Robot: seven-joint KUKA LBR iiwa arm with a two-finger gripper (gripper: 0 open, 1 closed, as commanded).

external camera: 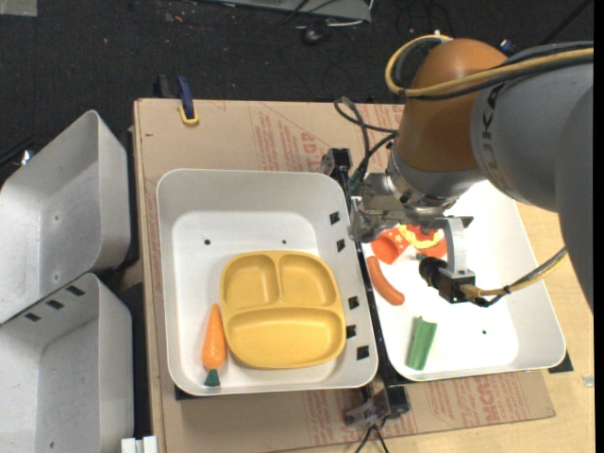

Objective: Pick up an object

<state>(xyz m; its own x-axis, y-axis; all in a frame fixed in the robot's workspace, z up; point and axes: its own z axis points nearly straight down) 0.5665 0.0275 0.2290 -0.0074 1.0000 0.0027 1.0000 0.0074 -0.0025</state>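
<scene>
My gripper (408, 234) hangs low over the right bin (528, 347), under the orange wrist band, right above a red and yellow toy (408, 243) near the bin's left wall. The arm hides the fingers. A red sausage (385, 282) lies just below that toy, and a green piece (421, 342) rests nearer the bin's front. In the left bin (189, 206) sits a yellow divided plate (282, 310) with an orange carrot (214, 340) beside its left edge.
A black cable part (451, 282) dangles from the arm over the right bin's middle. Two white tubs (57, 253) stand off the bench at the left. Cardboard (255, 130) lines the bench under both bins.
</scene>
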